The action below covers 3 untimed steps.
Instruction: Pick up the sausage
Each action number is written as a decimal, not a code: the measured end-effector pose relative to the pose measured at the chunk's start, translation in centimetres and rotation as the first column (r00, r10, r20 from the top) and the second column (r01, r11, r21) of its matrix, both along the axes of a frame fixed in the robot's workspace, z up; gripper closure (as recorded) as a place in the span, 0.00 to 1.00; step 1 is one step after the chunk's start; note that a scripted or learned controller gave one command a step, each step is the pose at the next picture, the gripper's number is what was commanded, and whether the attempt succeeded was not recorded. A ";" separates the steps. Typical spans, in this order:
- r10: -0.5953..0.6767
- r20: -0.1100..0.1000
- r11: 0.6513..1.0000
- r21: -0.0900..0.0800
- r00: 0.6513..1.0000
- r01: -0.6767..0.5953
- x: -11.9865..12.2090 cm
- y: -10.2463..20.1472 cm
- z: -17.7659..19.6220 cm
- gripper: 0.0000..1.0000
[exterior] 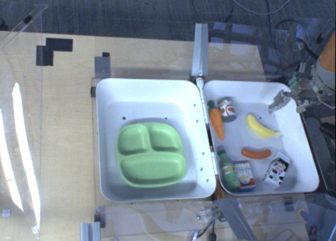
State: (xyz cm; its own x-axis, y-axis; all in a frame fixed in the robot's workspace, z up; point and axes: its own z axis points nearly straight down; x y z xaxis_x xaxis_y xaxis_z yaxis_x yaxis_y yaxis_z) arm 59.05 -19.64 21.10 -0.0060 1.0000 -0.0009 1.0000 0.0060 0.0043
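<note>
Sausage (256, 153) is lying flat in the right bin (310, 182) between banana (262, 127) and small carton (276, 170), looking light, smooth and likely slippery, best pinched across its middle, while the gripper (286, 100) is hovering near the upper rim, jaws unclear.

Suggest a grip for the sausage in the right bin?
Take the sausage at its middle, from above, jaws closing across its short width. It lies flat, long axis left-right, with bare bin floor on both long sides; the milk carton sits close to its right end.
</note>
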 end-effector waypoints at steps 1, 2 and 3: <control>-0.072 0.000 0.997 0.001 0.997 0.072 -3.7 4.9 -11.8 0.00; -0.049 0.014 0.999 -0.001 0.999 0.049 -9.4 7.5 -12.0 0.00; -0.047 0.019 0.999 0.002 0.999 0.047 -9.2 7.6 -10.9 1.00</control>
State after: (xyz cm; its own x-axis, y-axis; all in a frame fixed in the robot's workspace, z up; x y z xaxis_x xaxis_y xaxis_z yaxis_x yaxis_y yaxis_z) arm 49.90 -12.02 10.21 0.0407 0.9992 0.0005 0.9989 -0.0407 0.0235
